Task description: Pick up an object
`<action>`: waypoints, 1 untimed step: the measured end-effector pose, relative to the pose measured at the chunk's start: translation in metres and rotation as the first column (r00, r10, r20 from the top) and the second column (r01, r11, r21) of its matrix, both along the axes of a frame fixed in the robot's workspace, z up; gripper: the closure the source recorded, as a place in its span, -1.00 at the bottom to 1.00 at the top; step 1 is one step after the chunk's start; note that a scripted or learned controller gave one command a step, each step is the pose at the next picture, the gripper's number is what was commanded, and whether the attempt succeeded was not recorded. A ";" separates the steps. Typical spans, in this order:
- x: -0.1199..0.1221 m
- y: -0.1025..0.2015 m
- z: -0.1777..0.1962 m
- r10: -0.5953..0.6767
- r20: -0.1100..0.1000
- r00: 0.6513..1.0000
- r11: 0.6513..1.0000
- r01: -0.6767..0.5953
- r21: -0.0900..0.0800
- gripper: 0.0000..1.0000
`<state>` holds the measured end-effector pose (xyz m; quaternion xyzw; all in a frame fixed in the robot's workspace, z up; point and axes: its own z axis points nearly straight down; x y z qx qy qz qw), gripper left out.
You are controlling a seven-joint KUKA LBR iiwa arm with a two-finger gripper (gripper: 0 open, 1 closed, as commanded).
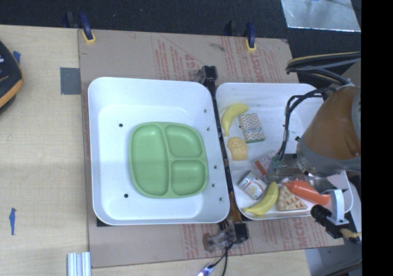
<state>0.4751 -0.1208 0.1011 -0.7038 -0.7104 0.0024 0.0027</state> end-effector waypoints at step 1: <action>0.025 -0.035 0.050 -0.007 0.005 1.000 1.000 0.007 0.000 1.00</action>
